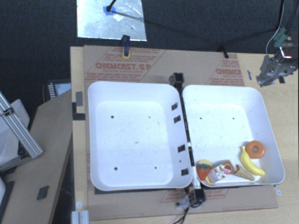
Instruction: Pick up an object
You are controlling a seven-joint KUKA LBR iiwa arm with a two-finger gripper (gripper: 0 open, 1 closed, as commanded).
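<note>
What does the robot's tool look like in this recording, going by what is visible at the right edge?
The tool is a compact grey metal assembly with blocky, angular parts. A dark cable runs down to it from the top of the view, and there is a small greenish patch just above it. Finer detail is too small to tell.

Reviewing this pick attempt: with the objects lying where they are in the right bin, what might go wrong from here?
1. The banana, orange ring, snack packet and tomato-like toy crowd together, so a grasp may catch two things or slip.
2. They sit against the right bin's near wall, which may block the fingers.
3. The gripper sits beyond the bin's far corner, so it has a long reach.
</note>
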